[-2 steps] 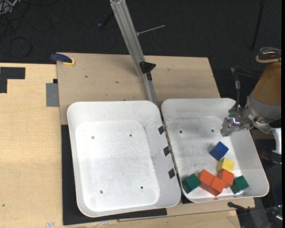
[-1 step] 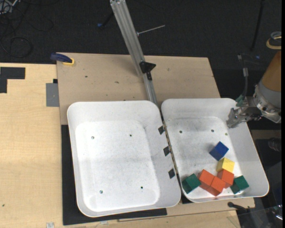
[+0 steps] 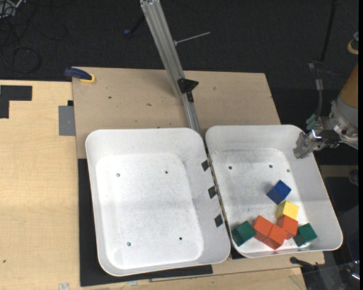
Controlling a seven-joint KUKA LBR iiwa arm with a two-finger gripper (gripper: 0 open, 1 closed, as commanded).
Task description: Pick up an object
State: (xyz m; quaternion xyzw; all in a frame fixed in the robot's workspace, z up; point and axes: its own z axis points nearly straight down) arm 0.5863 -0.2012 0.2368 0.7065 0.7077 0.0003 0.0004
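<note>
Mostly small cubes [image 3: 277,222]: blue, yellow, orange, green.

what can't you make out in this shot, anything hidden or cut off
- Gripper: small and dim at the right bin's far right rim; finger state unreadable.
- Arm: cut off by the frame's right side.
- Orange blocks: packed together, so their count and edges are unclear.
- Green block: partly hidden behind an orange block.
- Blue-and-yellow object at the bench's far left: too small to identify.
</note>
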